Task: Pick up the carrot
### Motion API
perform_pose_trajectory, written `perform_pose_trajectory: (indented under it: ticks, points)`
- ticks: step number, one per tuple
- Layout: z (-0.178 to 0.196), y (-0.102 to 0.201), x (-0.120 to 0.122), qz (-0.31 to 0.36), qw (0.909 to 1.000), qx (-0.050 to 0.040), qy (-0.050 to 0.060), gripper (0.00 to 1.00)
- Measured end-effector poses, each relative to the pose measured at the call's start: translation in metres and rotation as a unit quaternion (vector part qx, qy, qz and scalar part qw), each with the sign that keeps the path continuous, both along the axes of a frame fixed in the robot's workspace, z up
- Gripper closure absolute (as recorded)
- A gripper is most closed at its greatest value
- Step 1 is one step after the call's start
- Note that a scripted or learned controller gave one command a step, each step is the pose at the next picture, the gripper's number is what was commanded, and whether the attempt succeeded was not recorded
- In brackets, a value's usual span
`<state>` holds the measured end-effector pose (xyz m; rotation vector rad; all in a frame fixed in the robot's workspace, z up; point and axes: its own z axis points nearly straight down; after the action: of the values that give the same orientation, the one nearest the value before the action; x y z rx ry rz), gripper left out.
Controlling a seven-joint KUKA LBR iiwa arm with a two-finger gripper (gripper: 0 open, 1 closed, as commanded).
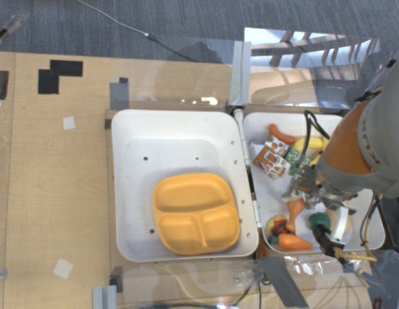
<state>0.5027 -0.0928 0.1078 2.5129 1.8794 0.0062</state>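
Observation:
In the right bin (264, 195) an orange tapered carrot (295, 210) points toward the front wall, its wide end just under the gripper (304, 188). The gripper hangs from the grey arm with its orange band (344, 150) and sits directly above and touching or nearly touching that wide end. Whether the carrot is gripped cannot be told. A second orange-red long piece (294, 241) lies flat against the bin's front wall.
The right bin also holds a red sausage (281, 134), a brown-and-white box (272, 159), a yellow banana (309, 144), a green piece (318, 221) and a small round fruit (277, 225). A yellow divided plate (196, 212) lies in the left bin (138, 172).

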Motion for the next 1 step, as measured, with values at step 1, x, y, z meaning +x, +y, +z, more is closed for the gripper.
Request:
perform_pose_trajectory:
  ticks: [1]
  points:
    - [0.0789, 0.0761, 0.051, 0.121, 0.9926, 0.0001, -0.001, 1.0]
